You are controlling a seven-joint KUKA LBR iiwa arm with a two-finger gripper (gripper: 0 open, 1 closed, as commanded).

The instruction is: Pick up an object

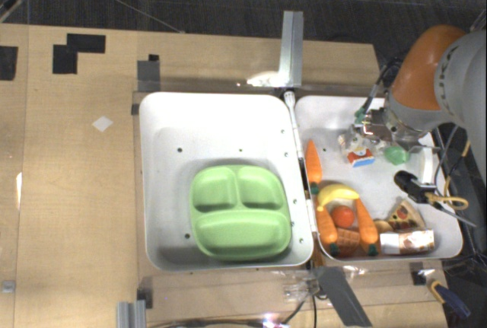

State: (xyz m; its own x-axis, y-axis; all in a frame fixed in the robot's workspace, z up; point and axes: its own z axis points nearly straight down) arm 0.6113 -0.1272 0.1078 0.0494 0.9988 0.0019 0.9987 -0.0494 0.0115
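Note:
My gripper (364,133) hangs low over the back of the right bin (319,115), reaching in from the right. Just in front of it lies a small red, white and blue item (362,159), and a green item (396,154) sits right beside it to the right. Nothing can be seen held in the gripper. Along the bin's left wall lies an orange carrot (313,160). At the front are a banana (337,194), a red tomato (345,216), two more carrots (367,224), a waffle (344,244), a pizza slice (400,217) and a white carton (408,243).
The left bin (163,128) holds a green divided plate (240,211) towards its front. A metal post (292,49) stands behind the wall between the two bins. The arm's orange band (423,75) rises over the right bin's back right corner.

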